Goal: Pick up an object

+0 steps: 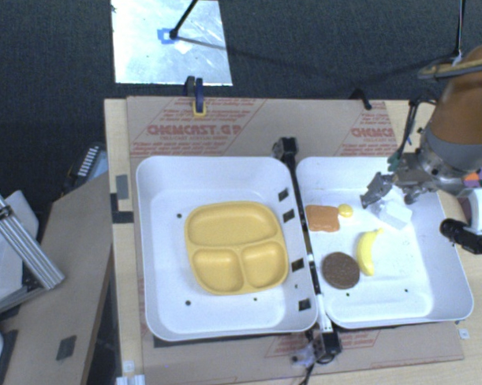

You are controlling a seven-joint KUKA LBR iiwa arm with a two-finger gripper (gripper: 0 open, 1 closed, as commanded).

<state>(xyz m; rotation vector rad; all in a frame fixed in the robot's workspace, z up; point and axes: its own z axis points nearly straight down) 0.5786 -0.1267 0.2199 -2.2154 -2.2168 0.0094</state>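
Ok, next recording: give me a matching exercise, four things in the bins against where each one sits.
Things:
1. yellow divided tray
2. banana
3. brown round cookie
4. orange slab

Places:
A. right bin, by the centre divider, nearest the bin's front edge
B. middle of the left bin
C. right bin, by the divider, just left of a small yellow piece
D. right bin, just right of the cookie

Pairs: 1-B, 2-D, 3-A, 4-C

Arm (458, 113) reaching from right, end effector (385, 192) angled down-left.
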